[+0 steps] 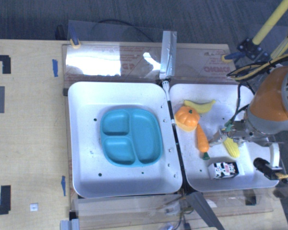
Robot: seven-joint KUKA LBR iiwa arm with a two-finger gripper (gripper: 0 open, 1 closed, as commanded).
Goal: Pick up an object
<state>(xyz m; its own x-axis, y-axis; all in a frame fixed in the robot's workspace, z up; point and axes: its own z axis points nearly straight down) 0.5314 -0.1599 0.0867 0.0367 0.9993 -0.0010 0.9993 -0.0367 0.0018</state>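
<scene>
- the grey arm's gripper (224,134) is low in the right white bin (240,178), beside the yellow plastic corn cob (232,147).
- i cannot tell the fingers' state.

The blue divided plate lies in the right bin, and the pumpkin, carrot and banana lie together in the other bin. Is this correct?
Not quite. The camera view shows the blue divided plate in the left bin. The pumpkin, carrot and banana do lie together in the other bin.
</scene>
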